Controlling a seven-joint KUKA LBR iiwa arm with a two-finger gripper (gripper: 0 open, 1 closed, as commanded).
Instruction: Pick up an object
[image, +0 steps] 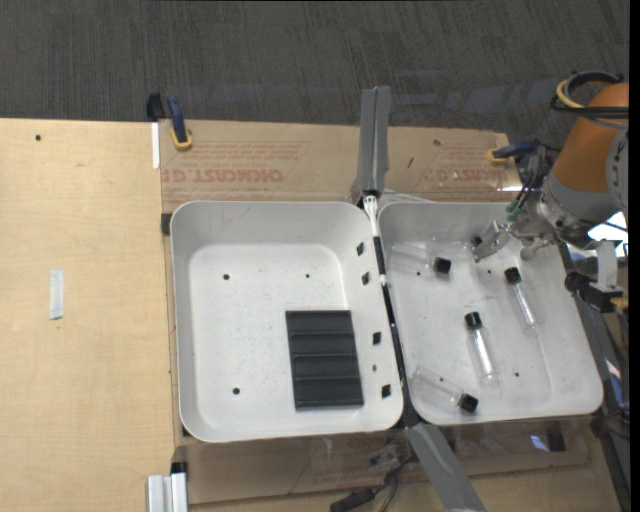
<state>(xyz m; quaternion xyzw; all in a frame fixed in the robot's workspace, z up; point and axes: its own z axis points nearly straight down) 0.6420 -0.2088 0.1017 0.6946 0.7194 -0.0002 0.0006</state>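
The grey arm (585, 165) with its orange band reached in from the right. Its tip hung low over the far corner of the right bin (560, 395). I could not tell if the jaws were apart or together, because they were small and dark from where I stood. I saw nothing held in them.

The things to pick lay in the two white bins. Four little clear tubes with black caps were in the right bin. The first tube (428, 262) lay just beside the tip of the arm. The second tube (519, 292) was also near it. The third tube (479, 342) sat in the middle of the bin. The fourth tube (448, 394) was down by the near wall. They all lay flat on their sides and pointed different ways, so I think they had been dropped in loose.

A black ribbed block (324, 360) lay flat in the left bin (190, 330), well apart from the arm.

I think the arm was low there because it was going for a tube close by. The tubes were round and smooth, so one might roll or slip away.

The bins sat on printed cardboard (235, 172) on the wooden surface (85, 400). A clamp (176, 127) at the far edge held the cardboard so it would not slide.
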